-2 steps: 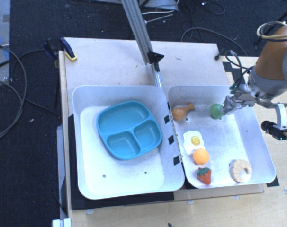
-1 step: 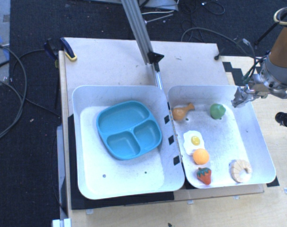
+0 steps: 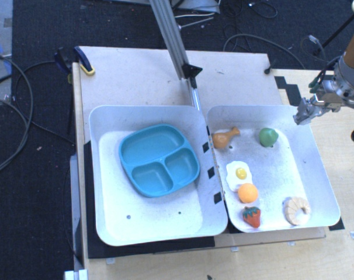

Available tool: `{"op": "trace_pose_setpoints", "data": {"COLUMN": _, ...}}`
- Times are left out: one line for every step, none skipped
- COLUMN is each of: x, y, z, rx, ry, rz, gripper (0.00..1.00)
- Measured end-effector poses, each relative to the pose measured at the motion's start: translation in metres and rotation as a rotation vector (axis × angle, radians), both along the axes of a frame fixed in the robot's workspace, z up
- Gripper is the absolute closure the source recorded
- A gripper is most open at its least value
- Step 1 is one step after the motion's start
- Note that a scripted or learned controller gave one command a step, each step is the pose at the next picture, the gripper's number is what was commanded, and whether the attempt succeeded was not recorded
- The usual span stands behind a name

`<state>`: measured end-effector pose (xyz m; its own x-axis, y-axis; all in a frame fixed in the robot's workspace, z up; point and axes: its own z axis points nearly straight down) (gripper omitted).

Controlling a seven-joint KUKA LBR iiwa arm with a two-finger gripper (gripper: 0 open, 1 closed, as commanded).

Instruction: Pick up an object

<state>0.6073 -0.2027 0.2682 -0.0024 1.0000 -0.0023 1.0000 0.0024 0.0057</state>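
The right bin (image 3: 308, 156) holds several toy foods: a brown chicken drumstick (image 3: 226, 137), a green ball-like fruit (image 3: 269, 136), a fried egg (image 3: 239, 173), an orange (image 3: 248, 192), a strawberry (image 3: 252, 216) and a pale shrimp (image 3: 297, 209). My gripper (image 3: 303, 114) hangs at the upper right corner of that bin, above its rim, right of the green fruit and apart from every toy. Nothing shows between its fingers.
In the left bin (image 3: 107, 214) lies a blue three-compartment plate (image 3: 159, 160). A slanted metal pole (image 3: 172, 34) runs down to the gap between the bins. Cables lie on the dark floor around the bench.
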Motion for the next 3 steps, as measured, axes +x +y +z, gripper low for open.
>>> {"op": "trace_pose_setpoints", "data": {"x": 0.001, "y": 0.061, "z": 0.002, "rx": 0.004, "ry": 0.005, "rz": 0.006, "gripper": 1.00}}
{"op": "trace_pose_setpoints", "data": {"x": 0.001, "y": 0.119, "z": -0.014, "rx": 0.004, "ry": 0.007, "rz": 0.005, "gripper": 1.00}}
{"op": "trace_pose_setpoints", "data": {"x": 0.004, "y": 0.170, "z": -0.010, "rx": 0.003, "ry": 0.005, "rz": 0.005, "gripper": 1.00}}
